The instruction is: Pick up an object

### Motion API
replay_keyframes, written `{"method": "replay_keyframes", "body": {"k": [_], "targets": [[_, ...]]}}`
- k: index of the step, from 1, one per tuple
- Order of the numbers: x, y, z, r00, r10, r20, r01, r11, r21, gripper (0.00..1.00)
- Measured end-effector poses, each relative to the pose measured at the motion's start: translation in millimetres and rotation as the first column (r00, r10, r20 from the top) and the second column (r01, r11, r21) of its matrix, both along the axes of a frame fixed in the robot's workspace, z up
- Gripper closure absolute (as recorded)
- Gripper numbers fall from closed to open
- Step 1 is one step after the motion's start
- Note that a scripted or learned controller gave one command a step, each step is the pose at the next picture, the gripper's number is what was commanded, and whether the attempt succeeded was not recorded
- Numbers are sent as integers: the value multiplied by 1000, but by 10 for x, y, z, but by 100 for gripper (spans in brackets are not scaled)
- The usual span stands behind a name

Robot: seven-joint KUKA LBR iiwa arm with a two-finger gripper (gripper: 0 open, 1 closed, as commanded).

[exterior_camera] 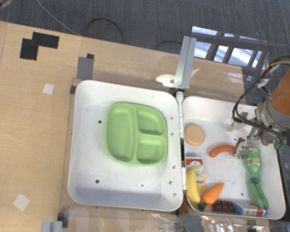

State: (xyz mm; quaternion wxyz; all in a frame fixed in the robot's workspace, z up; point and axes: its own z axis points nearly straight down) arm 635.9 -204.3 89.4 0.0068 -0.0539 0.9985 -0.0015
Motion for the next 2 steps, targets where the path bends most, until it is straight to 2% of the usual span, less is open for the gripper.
{"method": "replay_keyframes", "body": {"k": [1, 2], "targets": [[-83, 4, -18, 1000, -6, -3, 6, 1000, 2, 0], [-47, 5, -9, 999, 35, -1, -35, 999, 0, 0]]}}
